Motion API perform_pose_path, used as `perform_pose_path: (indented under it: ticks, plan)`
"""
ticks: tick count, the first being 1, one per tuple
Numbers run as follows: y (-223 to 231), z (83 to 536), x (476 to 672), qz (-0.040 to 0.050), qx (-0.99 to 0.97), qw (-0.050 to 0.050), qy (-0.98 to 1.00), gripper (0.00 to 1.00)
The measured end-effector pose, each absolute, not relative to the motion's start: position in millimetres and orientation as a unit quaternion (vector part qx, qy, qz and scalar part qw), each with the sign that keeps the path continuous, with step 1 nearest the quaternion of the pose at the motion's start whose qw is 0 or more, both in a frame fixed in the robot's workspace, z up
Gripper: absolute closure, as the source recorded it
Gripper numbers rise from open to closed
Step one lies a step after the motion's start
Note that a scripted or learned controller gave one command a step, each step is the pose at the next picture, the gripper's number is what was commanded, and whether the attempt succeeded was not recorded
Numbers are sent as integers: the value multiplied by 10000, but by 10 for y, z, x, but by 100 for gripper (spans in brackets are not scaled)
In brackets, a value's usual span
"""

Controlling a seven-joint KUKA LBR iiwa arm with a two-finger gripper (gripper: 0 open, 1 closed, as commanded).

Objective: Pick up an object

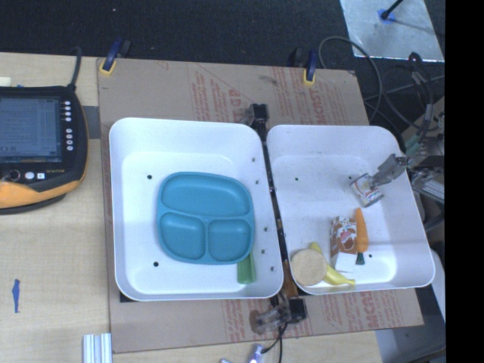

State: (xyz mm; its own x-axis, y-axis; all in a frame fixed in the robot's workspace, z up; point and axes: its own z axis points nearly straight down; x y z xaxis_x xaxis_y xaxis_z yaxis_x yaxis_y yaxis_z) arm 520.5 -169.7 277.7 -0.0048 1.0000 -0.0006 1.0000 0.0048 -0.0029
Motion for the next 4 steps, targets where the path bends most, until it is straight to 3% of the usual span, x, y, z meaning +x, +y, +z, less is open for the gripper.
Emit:
perform_pose_path:
  ticks: [1,2,3,4]
  plan:
    - [-1686,1652,5071,17,-7051,14,-7091,0]
    - [-1655,914,5214,16,-7049,11,-7093,0]
    - [-1682,1051,5236,14,-7039,-25,-7103,100]
    - [-1543,2397,5867,8,-7057,2,-7085,100]
